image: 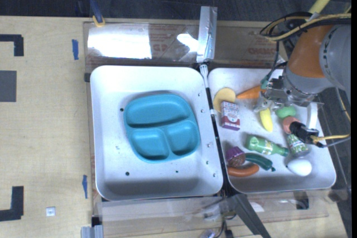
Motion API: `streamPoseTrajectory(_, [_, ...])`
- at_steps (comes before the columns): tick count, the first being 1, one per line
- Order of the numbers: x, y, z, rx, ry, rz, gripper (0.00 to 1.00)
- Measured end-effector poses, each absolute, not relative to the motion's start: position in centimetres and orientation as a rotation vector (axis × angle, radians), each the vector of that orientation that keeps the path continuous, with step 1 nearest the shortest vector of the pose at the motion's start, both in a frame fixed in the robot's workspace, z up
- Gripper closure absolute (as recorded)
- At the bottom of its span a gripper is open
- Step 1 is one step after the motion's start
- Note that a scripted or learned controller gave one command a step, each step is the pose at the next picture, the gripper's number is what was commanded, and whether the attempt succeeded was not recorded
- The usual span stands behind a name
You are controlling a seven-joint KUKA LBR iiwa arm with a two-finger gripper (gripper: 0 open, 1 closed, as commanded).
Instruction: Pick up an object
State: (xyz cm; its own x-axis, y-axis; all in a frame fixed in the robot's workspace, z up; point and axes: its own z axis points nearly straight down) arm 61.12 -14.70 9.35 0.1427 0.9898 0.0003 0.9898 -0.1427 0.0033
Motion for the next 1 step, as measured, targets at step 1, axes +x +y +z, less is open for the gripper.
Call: streamPoseTrajectory(1, [61.94, -4.37, 18.38, 2.394, 2.036, 0.003, 1.0])
